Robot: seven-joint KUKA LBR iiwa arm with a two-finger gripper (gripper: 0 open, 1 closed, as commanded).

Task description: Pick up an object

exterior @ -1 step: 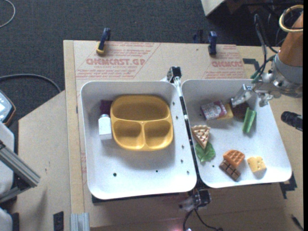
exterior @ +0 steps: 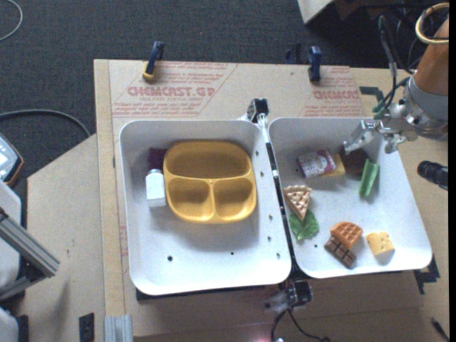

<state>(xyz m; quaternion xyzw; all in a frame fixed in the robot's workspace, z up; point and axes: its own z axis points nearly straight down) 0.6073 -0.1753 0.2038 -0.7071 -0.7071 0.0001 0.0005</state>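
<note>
Over the right bin's (exterior: 420, 226) far side, the gripper (exterior: 372, 142) hangs open and empty above a green pepper (exterior: 368, 178) and brown piece (exterior: 354, 162).

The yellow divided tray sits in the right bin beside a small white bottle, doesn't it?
Not quite: in the camera view the yellow divided tray sits in the left bin, not the right. The small white bottle is indeed beside it.
</note>
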